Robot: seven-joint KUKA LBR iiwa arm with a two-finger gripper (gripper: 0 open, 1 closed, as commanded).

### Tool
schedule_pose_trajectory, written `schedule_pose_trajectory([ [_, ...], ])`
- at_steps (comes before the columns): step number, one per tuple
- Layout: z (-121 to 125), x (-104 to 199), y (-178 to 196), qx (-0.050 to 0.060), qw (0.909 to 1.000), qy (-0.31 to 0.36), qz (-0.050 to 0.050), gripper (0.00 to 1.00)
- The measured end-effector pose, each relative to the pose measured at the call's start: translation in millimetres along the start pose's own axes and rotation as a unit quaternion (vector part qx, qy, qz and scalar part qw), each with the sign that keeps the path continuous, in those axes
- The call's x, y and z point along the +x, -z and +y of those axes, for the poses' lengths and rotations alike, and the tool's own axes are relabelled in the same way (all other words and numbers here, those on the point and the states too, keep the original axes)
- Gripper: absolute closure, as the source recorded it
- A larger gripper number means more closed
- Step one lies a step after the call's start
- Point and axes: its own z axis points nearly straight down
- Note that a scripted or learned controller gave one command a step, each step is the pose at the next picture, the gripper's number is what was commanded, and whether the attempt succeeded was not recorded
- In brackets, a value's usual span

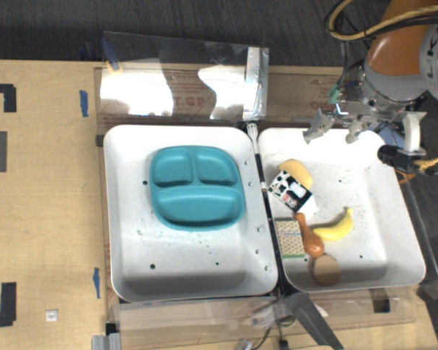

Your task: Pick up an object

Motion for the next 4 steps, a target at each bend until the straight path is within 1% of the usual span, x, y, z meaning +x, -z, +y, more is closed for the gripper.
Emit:
schedule_pose_trajectory([
  [1,23.4,-7.5,-134.7,-0.001,0.9944,0.106,0.0,0.0],
  [2,25.6,-33.0,-140.9,-0.002,0.9943,0.107,0.003,0.0],
  [3,28.8,-32.8,-127.5,-0.008,0.9942,0.108,0.0,1.0],
  [4,17.2,-69.1,-110.7,-0.004,0.9725,0.233,-0.003,1.0],
])
